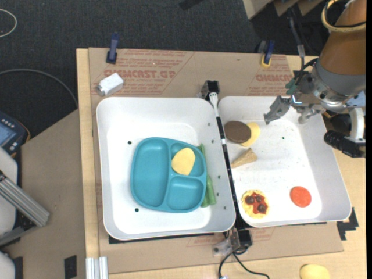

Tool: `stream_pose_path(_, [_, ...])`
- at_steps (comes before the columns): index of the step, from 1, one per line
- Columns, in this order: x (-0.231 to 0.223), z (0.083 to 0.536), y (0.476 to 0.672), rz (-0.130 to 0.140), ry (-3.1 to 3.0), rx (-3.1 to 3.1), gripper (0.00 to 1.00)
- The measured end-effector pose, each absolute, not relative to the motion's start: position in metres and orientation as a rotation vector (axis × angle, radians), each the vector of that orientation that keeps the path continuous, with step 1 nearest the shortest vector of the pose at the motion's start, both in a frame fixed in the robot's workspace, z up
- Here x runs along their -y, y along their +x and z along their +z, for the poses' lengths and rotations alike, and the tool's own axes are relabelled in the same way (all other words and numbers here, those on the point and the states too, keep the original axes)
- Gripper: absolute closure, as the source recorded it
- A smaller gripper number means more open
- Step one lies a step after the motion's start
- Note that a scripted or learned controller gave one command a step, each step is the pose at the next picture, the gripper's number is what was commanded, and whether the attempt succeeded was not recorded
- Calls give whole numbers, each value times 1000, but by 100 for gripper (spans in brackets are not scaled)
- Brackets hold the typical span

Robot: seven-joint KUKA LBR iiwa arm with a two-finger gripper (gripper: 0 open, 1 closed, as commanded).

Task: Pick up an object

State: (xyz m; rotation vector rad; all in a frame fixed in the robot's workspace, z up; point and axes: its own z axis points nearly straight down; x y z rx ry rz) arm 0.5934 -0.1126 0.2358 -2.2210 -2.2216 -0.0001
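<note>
1. Pincer (289, 110) spread, holding nothing, above the right bin's (325, 179) far edge; brown disc (237, 131) just beside it, touching a yellow piece (253, 132).
2. Wedge (244, 157), pizza (255, 203) and red disc (300, 196) lie nearer; nothing blocks them.
3. Left bin (113, 156) holds a blue tray (154, 179) bearing a lemon (183, 161).

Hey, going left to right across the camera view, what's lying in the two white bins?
Blue divided tray → yellow piece on the tray → green strip at the tray's right edge → brown round disc → small pizza-like piece → orange-red round slice.
</note>
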Motion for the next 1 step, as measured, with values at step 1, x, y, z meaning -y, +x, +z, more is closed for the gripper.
stream_pose_path(1, [65,329,568,-11,-2220,2233,0])
